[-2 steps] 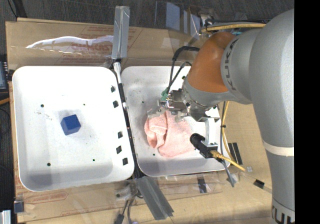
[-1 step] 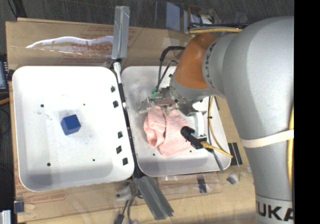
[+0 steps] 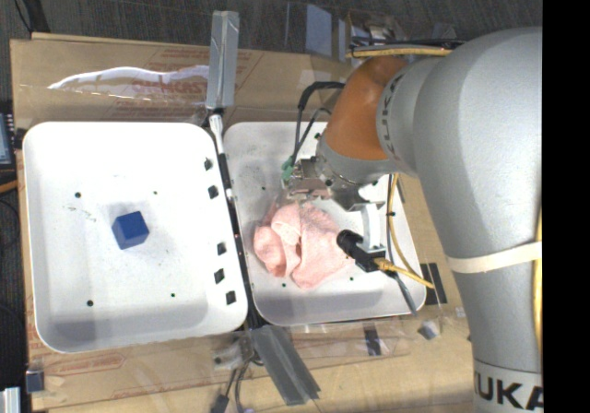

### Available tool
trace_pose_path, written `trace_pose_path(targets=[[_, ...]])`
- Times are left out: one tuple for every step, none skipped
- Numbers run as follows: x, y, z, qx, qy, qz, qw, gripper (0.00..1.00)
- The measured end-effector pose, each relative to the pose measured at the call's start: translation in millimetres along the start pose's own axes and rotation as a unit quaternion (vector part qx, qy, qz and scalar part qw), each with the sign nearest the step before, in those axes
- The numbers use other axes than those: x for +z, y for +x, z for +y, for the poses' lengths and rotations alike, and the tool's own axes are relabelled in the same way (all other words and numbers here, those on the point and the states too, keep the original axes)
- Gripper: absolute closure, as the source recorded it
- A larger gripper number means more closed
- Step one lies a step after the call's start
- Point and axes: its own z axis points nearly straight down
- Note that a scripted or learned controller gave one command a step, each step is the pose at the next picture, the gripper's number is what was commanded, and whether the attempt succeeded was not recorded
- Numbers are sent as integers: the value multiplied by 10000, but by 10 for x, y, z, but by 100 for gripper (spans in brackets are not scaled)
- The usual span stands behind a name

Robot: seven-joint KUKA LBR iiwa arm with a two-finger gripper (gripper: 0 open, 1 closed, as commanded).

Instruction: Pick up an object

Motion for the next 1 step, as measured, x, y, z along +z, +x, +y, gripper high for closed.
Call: trace_pose_path(targets=[[-1534,402,244,-721,11,13,9974,100]])
